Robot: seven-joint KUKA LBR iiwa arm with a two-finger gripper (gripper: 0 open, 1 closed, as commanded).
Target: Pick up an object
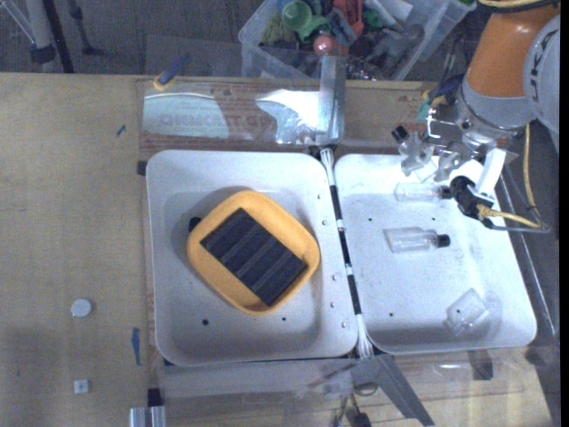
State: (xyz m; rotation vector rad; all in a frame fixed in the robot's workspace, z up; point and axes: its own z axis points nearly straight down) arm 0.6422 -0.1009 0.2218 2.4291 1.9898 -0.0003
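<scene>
Two bins sit side by side on the worktop (62, 194), their inner walls touching along the middle of the frame. The left bin (169, 327) holds a solar lamp (252, 251), lying tilted in its centre. The right bin (507, 327) holds a small vial (413, 239) lying on its side near the middle, a second clear vial (418, 190) above it toward the upper edge, and a clear piece (466, 310) in the lower right corner. The arm (511, 52) enters at the upper right, its pincer (436, 163) over the upper edge of the right bin. Behind the bins, at the top centre, stands a clear crate of toys (356, 16). A small disc (81, 308) lies on the worktop at lower left, well apart from the bins.
</scene>
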